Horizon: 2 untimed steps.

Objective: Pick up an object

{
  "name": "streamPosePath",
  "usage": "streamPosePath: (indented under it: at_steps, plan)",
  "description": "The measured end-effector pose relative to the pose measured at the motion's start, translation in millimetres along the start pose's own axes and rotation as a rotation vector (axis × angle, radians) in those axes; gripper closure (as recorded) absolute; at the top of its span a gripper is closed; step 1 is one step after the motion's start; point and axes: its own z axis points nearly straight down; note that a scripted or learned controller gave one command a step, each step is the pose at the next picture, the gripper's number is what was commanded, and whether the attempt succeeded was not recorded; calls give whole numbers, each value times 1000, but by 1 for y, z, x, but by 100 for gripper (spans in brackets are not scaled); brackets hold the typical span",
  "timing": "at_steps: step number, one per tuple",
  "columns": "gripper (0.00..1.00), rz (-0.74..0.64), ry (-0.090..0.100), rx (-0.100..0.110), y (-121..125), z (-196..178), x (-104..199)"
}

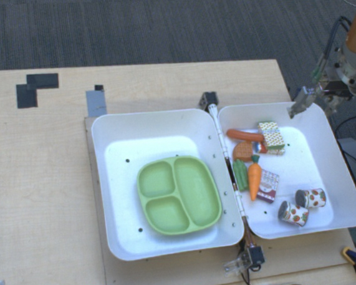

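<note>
1. Above the right bin's [329, 155] far right corner hovered the gripper [301, 104]; I could not tell its state
2. Toy carrot [255, 179], hotdog [245, 135] and cans [302, 207] lay in that bin

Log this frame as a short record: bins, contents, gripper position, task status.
left bin: holds a green divided plate with three compartments
right bin: holds small toy foods
items in right bin: sausage, carrot, green vegetable, patterned box, small red and white packet, two cans lying on their sides
gripper: at the upper right corner of the right bin, above its rim, apart from all the items
task status: nothing picked up yet; all items rest in the bin
</note>
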Motion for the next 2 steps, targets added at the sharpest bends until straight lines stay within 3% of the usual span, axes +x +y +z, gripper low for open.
streamPosePath:
  at_steps: [1, 2]
  plan:
    - [0, 2, -3, -13, 26, 175, 29]
    - [100, 0, -4, -19, 28, 164, 29]
